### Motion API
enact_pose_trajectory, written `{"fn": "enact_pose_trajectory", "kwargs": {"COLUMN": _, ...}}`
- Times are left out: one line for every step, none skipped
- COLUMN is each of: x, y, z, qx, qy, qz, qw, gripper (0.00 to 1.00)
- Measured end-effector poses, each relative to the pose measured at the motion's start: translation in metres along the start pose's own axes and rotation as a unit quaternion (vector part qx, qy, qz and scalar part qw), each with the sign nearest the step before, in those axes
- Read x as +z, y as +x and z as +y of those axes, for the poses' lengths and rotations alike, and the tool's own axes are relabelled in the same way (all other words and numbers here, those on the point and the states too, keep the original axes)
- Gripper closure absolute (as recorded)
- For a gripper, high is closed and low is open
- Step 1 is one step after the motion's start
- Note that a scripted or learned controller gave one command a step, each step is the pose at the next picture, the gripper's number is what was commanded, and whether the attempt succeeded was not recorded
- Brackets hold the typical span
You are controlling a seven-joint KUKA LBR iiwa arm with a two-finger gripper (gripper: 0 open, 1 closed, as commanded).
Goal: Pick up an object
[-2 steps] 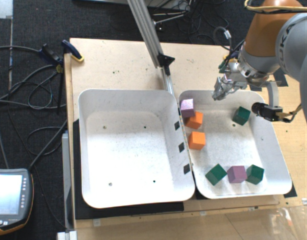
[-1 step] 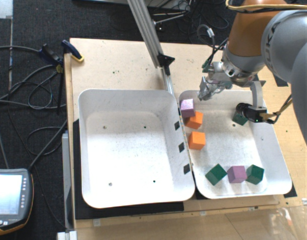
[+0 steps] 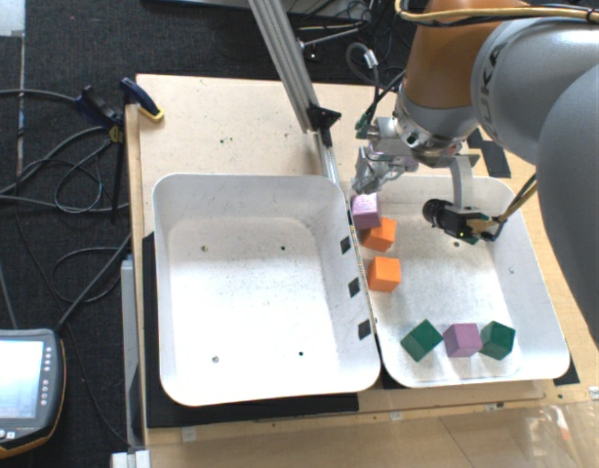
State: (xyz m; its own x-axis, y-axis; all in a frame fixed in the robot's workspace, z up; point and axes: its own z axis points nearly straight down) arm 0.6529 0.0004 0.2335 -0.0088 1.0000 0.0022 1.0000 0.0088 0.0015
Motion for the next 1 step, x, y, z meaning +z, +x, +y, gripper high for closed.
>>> {"fn": "enact_pose_trajectory", "kwargs": {"x": 0.0094, "y": 0.0495, "z": -0.0110, "qx": 0.001, "qy": 0.002, "qz": 0.000, "qw": 1.0000, "gripper": 1.00}}
